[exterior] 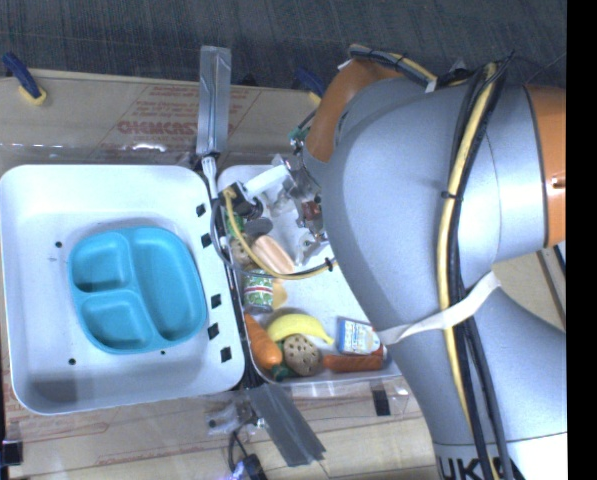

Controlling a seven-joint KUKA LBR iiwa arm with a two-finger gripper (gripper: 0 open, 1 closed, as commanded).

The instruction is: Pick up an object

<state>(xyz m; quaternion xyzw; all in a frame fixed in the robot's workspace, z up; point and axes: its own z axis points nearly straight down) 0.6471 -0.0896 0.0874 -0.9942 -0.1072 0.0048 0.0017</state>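
At the near edge of the right bin [308, 383] lie a carrot [263, 346], cookie [299, 352], banana [296, 326] and small can [259, 290]. Farther in, the gripper [296, 203] hangs just above a hot dog [270, 255]; whether its fingers are spread I cannot tell. Judging by this, nothing is lifted yet.

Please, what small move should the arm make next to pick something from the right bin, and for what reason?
Probably a short descent onto the hot dog. The gripper sits low in the right bin, just above and beside it, and I see nothing between its fingers. The can, banana and carrot lie farther toward the bin's near end, so the hot dog seems the closest target.
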